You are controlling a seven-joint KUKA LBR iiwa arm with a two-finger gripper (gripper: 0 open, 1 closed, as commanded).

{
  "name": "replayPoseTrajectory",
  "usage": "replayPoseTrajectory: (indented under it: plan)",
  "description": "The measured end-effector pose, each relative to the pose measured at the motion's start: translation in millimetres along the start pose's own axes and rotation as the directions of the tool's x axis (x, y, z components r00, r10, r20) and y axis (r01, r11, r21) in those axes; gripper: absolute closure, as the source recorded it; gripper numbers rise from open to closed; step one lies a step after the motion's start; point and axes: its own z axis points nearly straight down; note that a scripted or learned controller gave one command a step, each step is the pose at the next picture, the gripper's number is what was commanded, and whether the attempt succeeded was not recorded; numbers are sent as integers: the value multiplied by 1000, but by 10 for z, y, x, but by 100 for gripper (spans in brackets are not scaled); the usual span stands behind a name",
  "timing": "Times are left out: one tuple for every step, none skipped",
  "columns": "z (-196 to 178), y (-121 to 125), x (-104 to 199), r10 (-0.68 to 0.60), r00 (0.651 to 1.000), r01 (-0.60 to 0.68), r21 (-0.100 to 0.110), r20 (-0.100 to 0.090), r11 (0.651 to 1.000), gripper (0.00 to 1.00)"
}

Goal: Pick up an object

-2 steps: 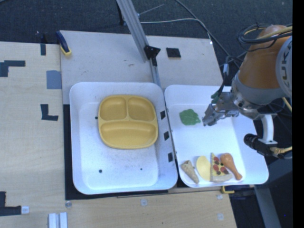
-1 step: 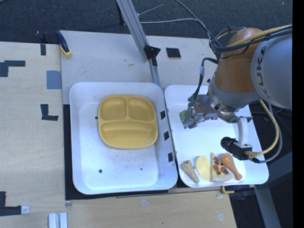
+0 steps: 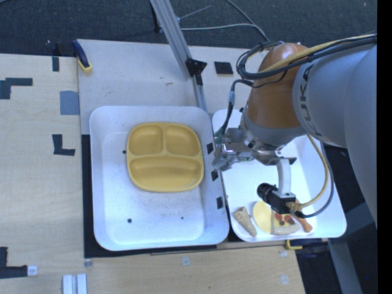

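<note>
A yellow divided plate [image 3: 165, 156] lies in the left white bin [image 3: 110, 225], towards its far side. In the right white bin [image 3: 334, 222] several small food-like toys lie at the near edge: a tan wedge [image 3: 245, 221], a pale yellow round piece [image 3: 262, 216] and a slice with red bits [image 3: 288, 225]. My gripper [image 3: 231, 154] hangs low over the right bin's left rim, close to the plate's right edge, under the orange band and grey wrist. Nothing visible is held in it. The arm hides most of the right bin.
A black cylinder on a white bracket [image 3: 269, 193] juts from the wrist just above the toys. A slanted metal bar [image 3: 174, 32] and cables cross the far side. A blue and yellow clip [image 3: 81, 56] sits at the bench's far left corner.
</note>
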Motion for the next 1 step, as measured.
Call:
replayPoseTrajectory:
  plan:
    - [90,-159,562,-1,1000,1,1,-1,1000,100]
